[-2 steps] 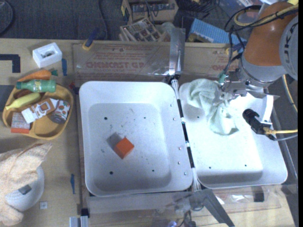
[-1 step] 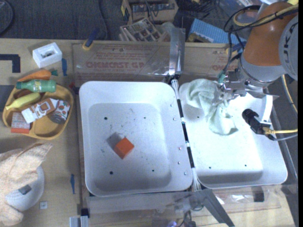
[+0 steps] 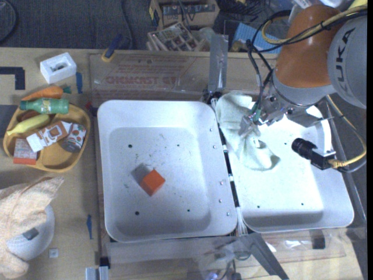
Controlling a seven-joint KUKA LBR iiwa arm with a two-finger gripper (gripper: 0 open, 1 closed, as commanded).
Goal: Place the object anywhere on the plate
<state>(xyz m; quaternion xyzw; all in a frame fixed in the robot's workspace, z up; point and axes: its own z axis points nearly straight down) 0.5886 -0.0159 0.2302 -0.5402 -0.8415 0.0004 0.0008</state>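
An orange cube (image 3: 154, 182) lies in the left white bin (image 3: 116, 127), a little left of its middle, with a grey shadow beside it. A crumpled white cloth (image 3: 243, 137) lies in the right white bin (image 3: 303, 203), against its far left corner and over the rim between the bins. My gripper (image 3: 252, 122) hangs low over the right bin, its tip right at the upper part of the cloth. The cube is well to the left of the gripper, in the other bin.
A yellow bowl (image 3: 58, 161) with toy food stands left of the bins on the bench. A beige cloth (image 3: 26, 214) and a small white box (image 3: 57, 66) also lie on the left. A clear panel (image 3: 151, 74) lies behind the left bin.
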